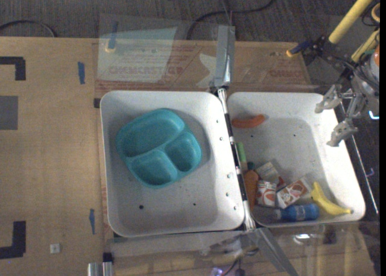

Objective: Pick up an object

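Landmark: right bin (338, 208), the white tray on the right-hand half of the bench (48, 166).
Claw (338, 118): at the right bin's right rim, towards the far corner; two pale fingers (341, 131) spread apart with nothing between them.
Arm (369, 70): enters beyond the right bin's far right corner.
Sausage (248, 121): orange-red, lying flat at the right bin's far left corner, just beside the dividing wall.
Cartons (280, 191): red-and-white small boxes clustered in the right bin's near half, touching one another.
Blue bottle (300, 213): lying on its side against the right bin's near wall, just in front of the cartons.
Banana (326, 201): yellow, in the right bin's near right corner, beside the blue bottle.
Orange item (251, 181): against the right bin's left wall, next to the cartons; type cannot be told.
Left bin (120, 208): adjoins the right bin's left wall.
Teal plate (158, 146): three compartments, in the left bin, well apart from the claw.
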### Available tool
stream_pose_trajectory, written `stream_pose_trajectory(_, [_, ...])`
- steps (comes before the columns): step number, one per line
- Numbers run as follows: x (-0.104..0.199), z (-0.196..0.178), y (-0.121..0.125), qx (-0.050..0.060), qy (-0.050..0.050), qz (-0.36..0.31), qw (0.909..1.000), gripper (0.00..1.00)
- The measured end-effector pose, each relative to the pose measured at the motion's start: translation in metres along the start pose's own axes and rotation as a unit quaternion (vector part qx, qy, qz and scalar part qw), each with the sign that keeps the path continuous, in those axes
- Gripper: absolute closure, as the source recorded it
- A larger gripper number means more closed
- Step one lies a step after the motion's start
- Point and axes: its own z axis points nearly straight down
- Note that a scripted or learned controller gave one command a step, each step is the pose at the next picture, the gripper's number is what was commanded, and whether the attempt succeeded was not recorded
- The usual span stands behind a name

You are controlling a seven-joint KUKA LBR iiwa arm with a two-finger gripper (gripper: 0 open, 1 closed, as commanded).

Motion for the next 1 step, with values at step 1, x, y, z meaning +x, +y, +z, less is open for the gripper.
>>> stream_pose_trajectory(1, [0.0471,0.1107,0.0003,-0.001,0.003,-0.100,0.9950,0.00])
